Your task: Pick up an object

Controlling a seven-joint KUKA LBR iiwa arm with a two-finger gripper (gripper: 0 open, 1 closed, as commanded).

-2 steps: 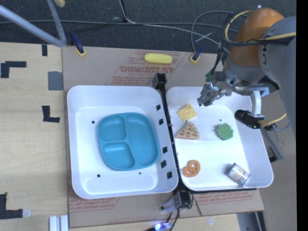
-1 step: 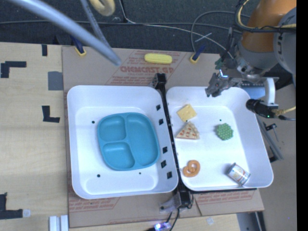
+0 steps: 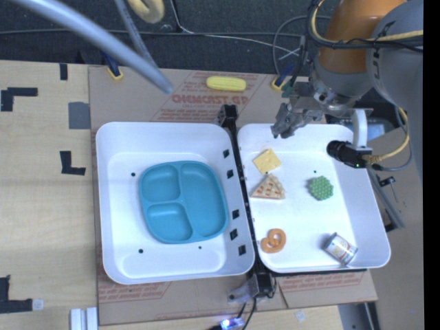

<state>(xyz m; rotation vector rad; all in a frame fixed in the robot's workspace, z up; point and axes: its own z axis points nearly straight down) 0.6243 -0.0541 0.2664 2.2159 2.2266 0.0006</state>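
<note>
The left bin (image 3: 113,184) holds a blue sectioned tray (image 3: 183,202), lying flat near its middle. On the cardboard beyond that bin runs red printing, too blurred to read, and to its right a yellow banana-like toy (image 3: 225,83) lies beside it. In the right bin (image 3: 364,205), a yellow square piece (image 3: 267,161) lies at the far left, with a triangular sandwich-like piece (image 3: 269,188) just nearer. An orange pretzel shape (image 3: 273,240) sits at the near left. A green bumpy round thing (image 3: 320,188) lies mid-bin, and a small silvery can (image 3: 339,247) lies tilted at the near right; no label on it can be read. The gripper (image 3: 283,128) hangs over the right bin's far edge, nothing between its tips; whether they are spread or pressed together cannot be told. The yellow square is the closest object, just near and left of it.
</note>
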